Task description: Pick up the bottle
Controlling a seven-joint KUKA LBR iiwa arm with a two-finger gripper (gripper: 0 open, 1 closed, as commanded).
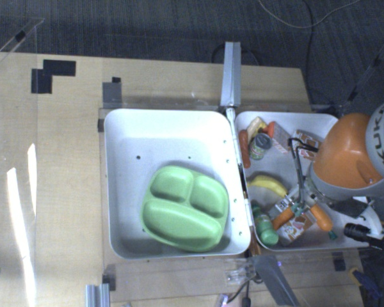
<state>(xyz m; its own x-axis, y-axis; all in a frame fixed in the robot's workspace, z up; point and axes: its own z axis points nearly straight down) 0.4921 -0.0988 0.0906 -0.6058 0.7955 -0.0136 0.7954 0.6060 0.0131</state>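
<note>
Camera view: bottle [264, 229], green, lies at right bin [320, 117] front-left corner, beside banana [269, 185]. Gripper [299, 204] low in clutter nearby; jaws state — can't tell. You risk grabbing carrot [283, 218] instead; crowding.

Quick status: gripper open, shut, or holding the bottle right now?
Gripper: cannot be told. It sits low in the right bin among the clutter, near the green bottle.
</note>
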